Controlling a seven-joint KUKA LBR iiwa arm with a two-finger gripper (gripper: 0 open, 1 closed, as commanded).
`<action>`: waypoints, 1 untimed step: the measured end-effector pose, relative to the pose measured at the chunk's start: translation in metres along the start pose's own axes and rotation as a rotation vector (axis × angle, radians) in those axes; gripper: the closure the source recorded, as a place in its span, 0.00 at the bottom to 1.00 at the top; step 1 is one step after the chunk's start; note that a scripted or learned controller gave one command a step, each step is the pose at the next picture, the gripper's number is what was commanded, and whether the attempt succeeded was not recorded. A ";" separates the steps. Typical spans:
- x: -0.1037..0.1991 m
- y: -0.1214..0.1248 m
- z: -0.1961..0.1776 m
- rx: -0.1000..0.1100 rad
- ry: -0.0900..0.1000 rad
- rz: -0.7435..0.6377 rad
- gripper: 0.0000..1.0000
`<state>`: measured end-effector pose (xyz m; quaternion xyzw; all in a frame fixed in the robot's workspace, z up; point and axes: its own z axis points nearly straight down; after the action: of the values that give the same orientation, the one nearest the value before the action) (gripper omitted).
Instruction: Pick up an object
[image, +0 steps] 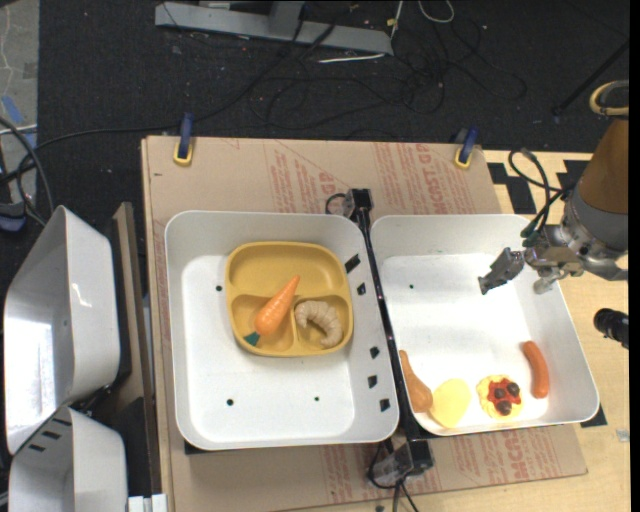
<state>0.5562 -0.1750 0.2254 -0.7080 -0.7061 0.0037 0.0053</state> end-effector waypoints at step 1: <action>0.000 0.003 -0.007 -0.012 -0.002 -0.003 0.00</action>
<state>0.5589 -0.1746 0.2325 -0.7069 -0.7073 0.0002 0.0001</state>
